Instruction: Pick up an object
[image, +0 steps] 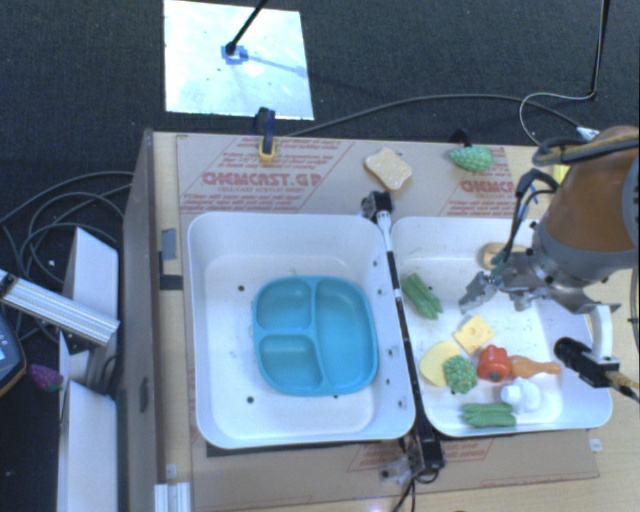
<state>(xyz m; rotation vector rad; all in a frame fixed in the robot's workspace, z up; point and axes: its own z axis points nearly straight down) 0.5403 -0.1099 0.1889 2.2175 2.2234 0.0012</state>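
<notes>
My gripper (478, 291) hangs over the middle of the right bin (585, 410), open, with nothing between its fingers. Just below it lies a yellow cheese wedge (473, 333). To its left is a green pickle-like toy (421, 297). Toward the bin's front sit a pale yellow piece (437, 362), a broccoli floret (459, 374), a red tomato (492, 363), an orange carrot (533, 367), a white object (521, 395) and a green bean pod (488, 414). A tan item (491, 256) shows partly behind the wrist.
The left bin (220, 300) holds a blue divided plate (315, 335). A bread slice (388, 168) and a green toy (471, 158) lie on the board behind the bins. The grey and orange arm (590, 220) covers the right bin's far right side.
</notes>
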